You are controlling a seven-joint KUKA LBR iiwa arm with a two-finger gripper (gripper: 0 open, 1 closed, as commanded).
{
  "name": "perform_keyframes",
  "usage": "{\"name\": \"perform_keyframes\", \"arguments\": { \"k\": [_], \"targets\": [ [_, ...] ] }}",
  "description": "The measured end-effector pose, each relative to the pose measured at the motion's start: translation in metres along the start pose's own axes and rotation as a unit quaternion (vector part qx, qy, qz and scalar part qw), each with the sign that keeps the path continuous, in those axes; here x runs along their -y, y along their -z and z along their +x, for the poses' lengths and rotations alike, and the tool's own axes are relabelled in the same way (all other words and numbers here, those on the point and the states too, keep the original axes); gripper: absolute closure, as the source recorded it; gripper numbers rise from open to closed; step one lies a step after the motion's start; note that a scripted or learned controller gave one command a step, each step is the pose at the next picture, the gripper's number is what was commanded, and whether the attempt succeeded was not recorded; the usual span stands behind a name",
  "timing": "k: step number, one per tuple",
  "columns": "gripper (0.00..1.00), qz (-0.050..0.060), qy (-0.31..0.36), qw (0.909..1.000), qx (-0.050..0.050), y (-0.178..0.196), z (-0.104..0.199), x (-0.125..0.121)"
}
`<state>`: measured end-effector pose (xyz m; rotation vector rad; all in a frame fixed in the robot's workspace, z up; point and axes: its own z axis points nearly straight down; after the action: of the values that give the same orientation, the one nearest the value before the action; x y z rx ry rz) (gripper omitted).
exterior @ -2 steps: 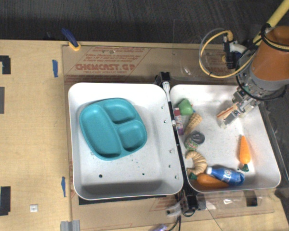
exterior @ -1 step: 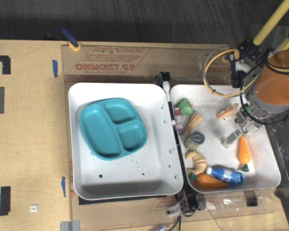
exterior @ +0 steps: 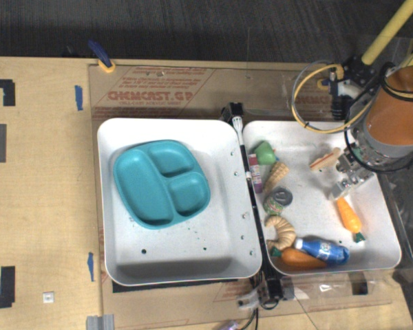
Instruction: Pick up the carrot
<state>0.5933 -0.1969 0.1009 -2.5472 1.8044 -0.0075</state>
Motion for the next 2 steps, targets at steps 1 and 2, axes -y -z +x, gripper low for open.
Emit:
{"name": "perform_keyframes", "arguments": {
  "k": [1, 2],
  "targets": [
    [1.0, -0.002, 0.134, 0.991, -0.003, -0.0092, -0.0191, -0.0451],
    [0.0, -0.004, 0.135, 0.9909, -0.004, -0.0106, -0.0177, -0.0465]
  ]
}}
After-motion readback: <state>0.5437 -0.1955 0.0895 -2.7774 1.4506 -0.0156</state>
